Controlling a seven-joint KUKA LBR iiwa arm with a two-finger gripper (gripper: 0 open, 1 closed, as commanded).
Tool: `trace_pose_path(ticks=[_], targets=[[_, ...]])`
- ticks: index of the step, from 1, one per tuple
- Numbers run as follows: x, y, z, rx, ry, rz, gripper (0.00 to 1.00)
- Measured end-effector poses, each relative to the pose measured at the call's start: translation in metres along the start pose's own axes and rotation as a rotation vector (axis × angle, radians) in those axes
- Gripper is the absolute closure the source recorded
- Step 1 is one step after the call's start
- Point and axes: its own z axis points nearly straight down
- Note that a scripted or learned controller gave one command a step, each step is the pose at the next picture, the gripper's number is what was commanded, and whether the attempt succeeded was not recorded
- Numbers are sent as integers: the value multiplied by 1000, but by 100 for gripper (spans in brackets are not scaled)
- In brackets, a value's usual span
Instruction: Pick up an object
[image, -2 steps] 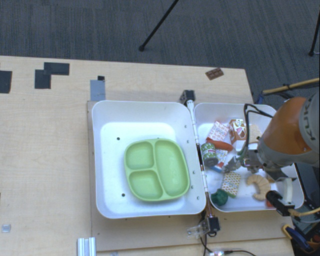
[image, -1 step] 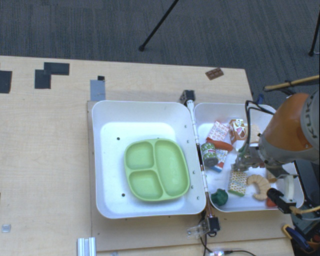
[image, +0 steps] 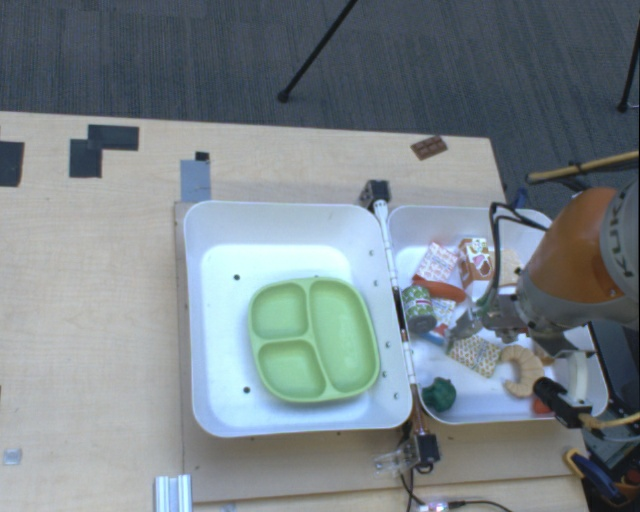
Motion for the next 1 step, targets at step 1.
trace_pose_path(ticks=[1], targets=[[1, 2, -11, -3, 0, -1, 100]])
